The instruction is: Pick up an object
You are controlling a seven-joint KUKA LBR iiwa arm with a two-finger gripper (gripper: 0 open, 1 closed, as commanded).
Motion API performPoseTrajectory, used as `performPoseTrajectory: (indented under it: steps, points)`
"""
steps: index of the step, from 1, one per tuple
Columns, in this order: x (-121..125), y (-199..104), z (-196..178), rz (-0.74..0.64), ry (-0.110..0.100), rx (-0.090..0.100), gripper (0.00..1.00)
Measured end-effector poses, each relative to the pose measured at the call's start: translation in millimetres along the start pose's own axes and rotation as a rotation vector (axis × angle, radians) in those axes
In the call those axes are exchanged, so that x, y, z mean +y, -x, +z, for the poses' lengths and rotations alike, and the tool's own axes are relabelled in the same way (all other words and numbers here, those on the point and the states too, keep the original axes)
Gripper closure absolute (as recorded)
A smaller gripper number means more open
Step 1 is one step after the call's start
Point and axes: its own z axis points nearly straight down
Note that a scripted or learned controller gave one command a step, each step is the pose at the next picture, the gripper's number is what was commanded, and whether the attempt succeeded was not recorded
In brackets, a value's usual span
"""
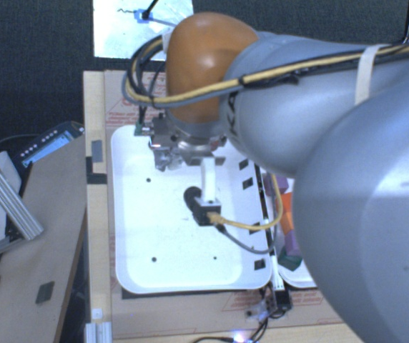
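Red print on the cardboard [116,113] is unreadable; the gripper [164,159] hangs above the left bin [147,259], and I cannot tell its grip.

Bin [161,252] smooth white plastic; bench [96,263] matt wood.

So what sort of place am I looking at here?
Most likely a robotics lab or test cell: a big grey robot arm with an orange band reaches over a shallow white plastic bin on a tan bench, with a ribbed aluminium rail at the left and a dark backdrop behind.
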Motion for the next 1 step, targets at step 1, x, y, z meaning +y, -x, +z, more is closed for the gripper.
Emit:
performPoseTrajectory:
  steps: [1]
  points:
    - [59.6, 2.4, 53.0, 0.003, -0.015, -0.007, 1.0]
